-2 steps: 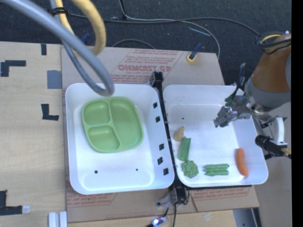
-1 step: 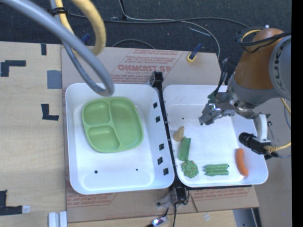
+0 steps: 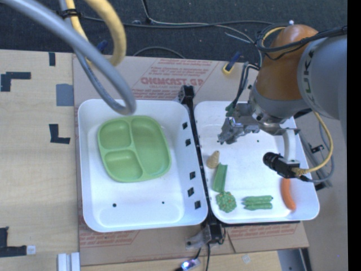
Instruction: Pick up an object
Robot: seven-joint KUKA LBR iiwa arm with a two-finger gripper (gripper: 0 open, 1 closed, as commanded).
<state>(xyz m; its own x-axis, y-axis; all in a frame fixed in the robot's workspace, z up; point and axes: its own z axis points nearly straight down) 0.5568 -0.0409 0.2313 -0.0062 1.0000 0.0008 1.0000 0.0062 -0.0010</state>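
My gripper (image 3: 228, 135) hangs over the upper left part of the right bin (image 3: 307, 210), with nothing visible between its fingers. Below it, near the bin's left wall, lie a small tan piece (image 3: 212, 160) and a green strip (image 3: 219, 177). A broccoli floret (image 3: 226, 201) and a bunch of green beans (image 3: 258, 202) rest along the front of the bin. An orange carrot (image 3: 288, 194) lies at the right side.
The left bin (image 3: 90, 208) holds a green divided plate (image 3: 133, 148). A grey hose (image 3: 84, 49) and a yellow hose (image 3: 110, 21) cross the top left. A black fitting (image 3: 277, 162) with cables hangs beside the arm.
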